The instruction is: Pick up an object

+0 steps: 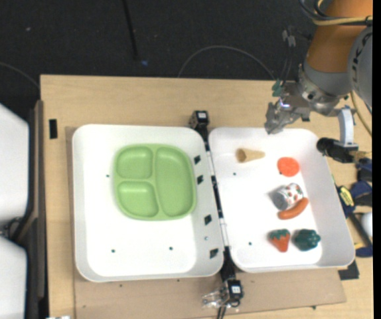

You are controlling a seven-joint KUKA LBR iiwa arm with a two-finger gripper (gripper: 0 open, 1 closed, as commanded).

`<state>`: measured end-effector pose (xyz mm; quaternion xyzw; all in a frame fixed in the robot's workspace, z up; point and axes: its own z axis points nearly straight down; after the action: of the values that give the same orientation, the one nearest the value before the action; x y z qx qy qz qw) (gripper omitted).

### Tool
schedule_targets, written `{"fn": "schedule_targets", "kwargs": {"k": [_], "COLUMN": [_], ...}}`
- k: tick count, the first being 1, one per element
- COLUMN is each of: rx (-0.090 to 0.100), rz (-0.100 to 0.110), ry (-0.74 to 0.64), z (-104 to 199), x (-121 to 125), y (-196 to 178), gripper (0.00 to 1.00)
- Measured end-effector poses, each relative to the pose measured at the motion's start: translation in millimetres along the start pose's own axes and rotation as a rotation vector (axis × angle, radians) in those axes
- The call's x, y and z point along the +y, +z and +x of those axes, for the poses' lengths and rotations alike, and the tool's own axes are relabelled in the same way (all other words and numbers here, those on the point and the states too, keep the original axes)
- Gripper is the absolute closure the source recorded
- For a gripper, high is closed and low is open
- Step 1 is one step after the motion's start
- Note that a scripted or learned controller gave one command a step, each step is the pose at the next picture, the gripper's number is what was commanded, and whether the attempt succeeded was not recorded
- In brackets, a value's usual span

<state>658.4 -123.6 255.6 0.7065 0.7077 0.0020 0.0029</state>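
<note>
The jaws (pixel 278 122) hang over the far rim of the right bin (pixel 257 208); whether they are spread cannot be told. The nearest thing, a tan cone (pixel 249 155), lies just below them.

Arm (pixel 340 28): cut off by the top and right of the view, only the orange band and grey wrist visible. Gripper (pixel 278 121): small and dark against the bench, finger state not readable. Grey-and-white object (pixel 287 195) in the right bin (pixel 243 198): too small to identify; its lower edge is overlapped by an orange-red sausage-shaped item (pixel 294 209). Dark green item (pixel 306 240): kind unclear. Blue and yellow clutter (pixel 360 188) at the bench's right: cut off, not identifiable. White boxes (pixel 4 205) at the left: cropped by the edge. Metal clip (pixel 222 298) at the bottom between the bins: blurred, detail not legible.
</note>
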Motion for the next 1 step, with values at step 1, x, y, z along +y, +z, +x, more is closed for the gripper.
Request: {"fn": "schedule_targets", "kwargs": {"k": [1], "rx": [0.002], "rz": [0.006], "ry": [-0.003], "z": [37.4], "x": [-24.4], "y": [-5.7], "gripper": [1.0]}}
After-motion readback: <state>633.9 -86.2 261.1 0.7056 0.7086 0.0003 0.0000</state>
